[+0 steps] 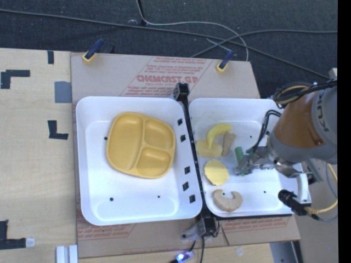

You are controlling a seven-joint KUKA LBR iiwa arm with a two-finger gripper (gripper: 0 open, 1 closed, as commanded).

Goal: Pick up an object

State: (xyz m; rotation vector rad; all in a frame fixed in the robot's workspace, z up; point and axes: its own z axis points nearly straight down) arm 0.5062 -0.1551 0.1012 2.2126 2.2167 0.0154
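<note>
A: What is the gripper (pixel 243 166) doing?
B: It is reaching into the right bin (pixel 252 107) at centre right, fingers clenching a green object (pixel 239 154) whose long axis is running nearly straight up the frame.
A: What else is lying there?
B: Four yellowish pieces. One yellow divided plate (pixel 141 144) is sitting in the left bin (pixel 90 163).

Claw (pixel 245 165) fingertips too small to read; arm (pixel 307 127) cut off at rt edge — base hidden.
</note>
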